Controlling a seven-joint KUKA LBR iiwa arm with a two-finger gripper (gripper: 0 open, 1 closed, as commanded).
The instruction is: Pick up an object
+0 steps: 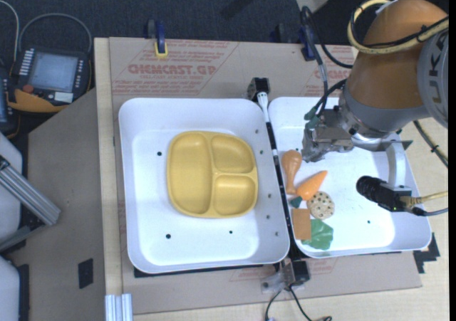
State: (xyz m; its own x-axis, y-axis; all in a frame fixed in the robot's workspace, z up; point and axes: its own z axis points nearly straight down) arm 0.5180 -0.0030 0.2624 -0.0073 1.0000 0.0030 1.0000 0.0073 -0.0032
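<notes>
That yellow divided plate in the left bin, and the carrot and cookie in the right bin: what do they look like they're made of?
Yellow divided plate: likely moulded plastic, smooth with a soft sheen on its ridges. Carrot: probably toy plastic, uniform orange with a slight gloss. Cookie: tan with dark spots, matte; looks like a toy, plastic or foam, too small to tell.

At the upper right of the frame, the arm (399,49) shows a broad rounded orange band above a grey wrist ring. Thin black cables trail along it. Below sits a dark grey metal gripper (324,143) block.
</notes>
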